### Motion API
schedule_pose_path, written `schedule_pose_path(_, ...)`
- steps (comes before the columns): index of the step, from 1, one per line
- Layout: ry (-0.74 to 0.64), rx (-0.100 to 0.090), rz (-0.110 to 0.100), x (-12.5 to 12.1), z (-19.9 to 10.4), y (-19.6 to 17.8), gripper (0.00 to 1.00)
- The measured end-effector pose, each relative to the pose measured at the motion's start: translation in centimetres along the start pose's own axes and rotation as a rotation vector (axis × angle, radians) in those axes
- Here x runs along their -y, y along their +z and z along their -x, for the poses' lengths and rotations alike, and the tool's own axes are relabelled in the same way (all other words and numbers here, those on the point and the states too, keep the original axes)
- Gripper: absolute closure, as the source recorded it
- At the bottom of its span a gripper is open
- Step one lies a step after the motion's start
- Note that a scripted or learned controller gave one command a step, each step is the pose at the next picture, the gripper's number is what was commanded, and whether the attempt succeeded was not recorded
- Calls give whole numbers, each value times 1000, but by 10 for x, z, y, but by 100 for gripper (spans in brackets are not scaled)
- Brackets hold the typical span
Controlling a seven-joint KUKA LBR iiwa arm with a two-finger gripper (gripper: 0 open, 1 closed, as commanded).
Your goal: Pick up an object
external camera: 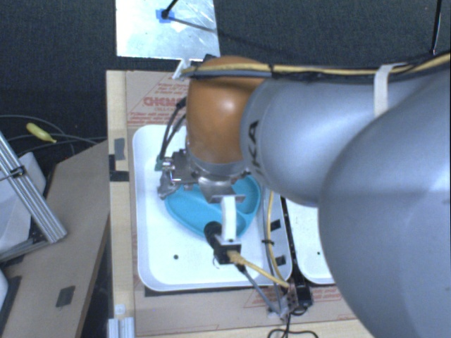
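Note:
A flat light-blue plastic object (189, 213) with a curved edge lies in the left white bin (151, 259), near its middle. My gripper (211, 194) hangs straight down over this blue object, under the orange wrist band (215, 118). The grey arm body hides the gripper's tip from above. A white bracket (229, 220) and a small black part (211, 231) stick out from the wrist toward the bin's front, above the blue object's near edge. Whether the gripper touches the blue object cannot be told.
The right bin (310, 259) is mostly hidden by the grey arm. A yellow cable (261, 277) runs from the wrist across the divider between the bins. Cardboard (141, 97) lies under the bins. Aluminium rails (28, 196) stand at the far left.

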State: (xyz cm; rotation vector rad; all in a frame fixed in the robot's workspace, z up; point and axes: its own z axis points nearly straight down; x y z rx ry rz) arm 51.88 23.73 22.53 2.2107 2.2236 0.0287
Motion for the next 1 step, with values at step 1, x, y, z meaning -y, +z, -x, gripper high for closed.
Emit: schedule_pose_path(1, 1, -1, 2, -13, 1, -182, 0)
